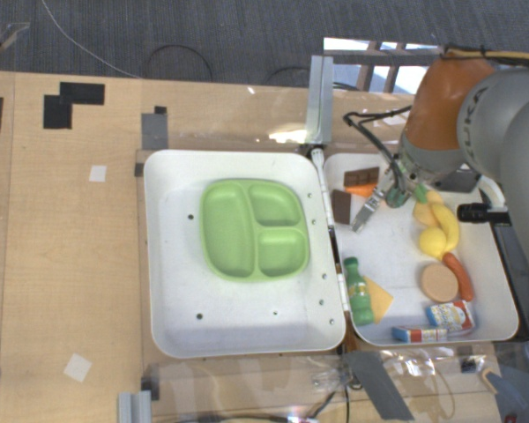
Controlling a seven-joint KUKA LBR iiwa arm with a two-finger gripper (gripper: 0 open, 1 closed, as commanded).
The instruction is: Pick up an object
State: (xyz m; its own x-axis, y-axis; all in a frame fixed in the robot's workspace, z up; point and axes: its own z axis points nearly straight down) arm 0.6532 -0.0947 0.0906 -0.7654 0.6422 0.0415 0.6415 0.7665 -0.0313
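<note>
We see open floor mid right bin (502, 320); bottle (358, 291), banana (438, 226), brown blocks (351, 192) crowd its edges.

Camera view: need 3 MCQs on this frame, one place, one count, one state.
1. Where is the green divided plate?
A. left bin
B. right bin
C. on the bench

2. How many compartments does the plate have?
A. two
B. three
C. four

3. How does the green bottle sit?
A. lying flat
B. standing upright
C. held in the pincer

Answers:
1 A: it sits mid-floor in the left bin.
2 B: one long section and two smaller ones.
3 A: it lies on its side by the right bin's left wall, beside the yellow wedge, apart from the pincer.
</note>
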